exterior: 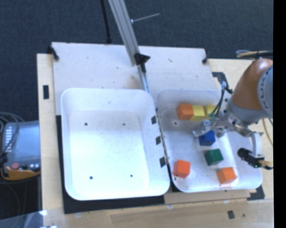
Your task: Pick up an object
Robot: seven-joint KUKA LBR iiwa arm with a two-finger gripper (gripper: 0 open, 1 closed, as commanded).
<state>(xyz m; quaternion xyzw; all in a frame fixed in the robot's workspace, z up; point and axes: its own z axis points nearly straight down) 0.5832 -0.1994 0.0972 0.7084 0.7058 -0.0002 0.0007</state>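
Note:
The right bin (238, 186) holds several small blocks. A blue block (207, 139) lies near its middle, and my gripper (207, 128) hovers right over the block's far edge, partly covering it. An orange block (185, 111) and a yellow block (198, 112) sit side by side at the back of the bin. A second yellow piece (210, 110) is half hidden behind the wrist. A green block (213, 156) lies just in front of the blue one. Two more orange blocks rest at the front left (181, 167) and front right (226, 175).
The left bin (67, 127) stands beside the right one, with their rims meeting around x 350. A slanted aluminium post (126, 27) rises behind the bins. The arm's orange band (250, 87) overhangs the right bin's back right corner.

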